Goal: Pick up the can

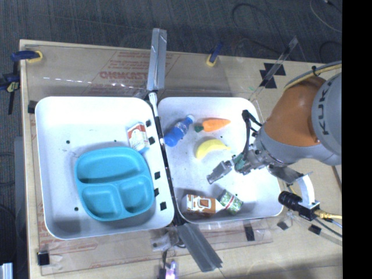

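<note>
The can [231,201] lies on its side near the front wall of the right bin [256,106], touching a carton [200,203], and the gripper [222,171] hangs just above and behind it; whether it is apart or together I cannot tell. A good grasp would drop straight over the can's free right end, spanning its width and clear of the carton. The can's label is too small to read; the arm [302,124] shows "KU", and the bench sheet [125,73] bears red mirrored print, seemingly "CHEMCAST".

Grey arm [308,138], orange band, black cables
</note>
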Tool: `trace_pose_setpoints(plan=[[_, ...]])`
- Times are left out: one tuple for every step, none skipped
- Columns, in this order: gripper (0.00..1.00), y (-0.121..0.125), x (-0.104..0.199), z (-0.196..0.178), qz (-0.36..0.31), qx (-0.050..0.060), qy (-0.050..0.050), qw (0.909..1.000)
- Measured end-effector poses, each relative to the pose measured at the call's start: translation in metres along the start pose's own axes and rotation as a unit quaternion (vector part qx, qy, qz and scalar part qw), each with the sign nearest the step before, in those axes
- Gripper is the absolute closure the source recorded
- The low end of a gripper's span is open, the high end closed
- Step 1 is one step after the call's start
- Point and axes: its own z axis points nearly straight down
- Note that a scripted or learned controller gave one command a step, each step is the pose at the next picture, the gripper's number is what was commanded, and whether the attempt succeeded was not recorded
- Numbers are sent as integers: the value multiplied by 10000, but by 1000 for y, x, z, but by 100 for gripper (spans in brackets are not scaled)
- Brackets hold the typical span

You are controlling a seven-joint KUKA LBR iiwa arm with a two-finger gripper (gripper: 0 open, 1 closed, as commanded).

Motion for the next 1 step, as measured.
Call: trace_pose_setpoints(plan=[[0,-8,-16,83,-877,-11,-3,9961]])
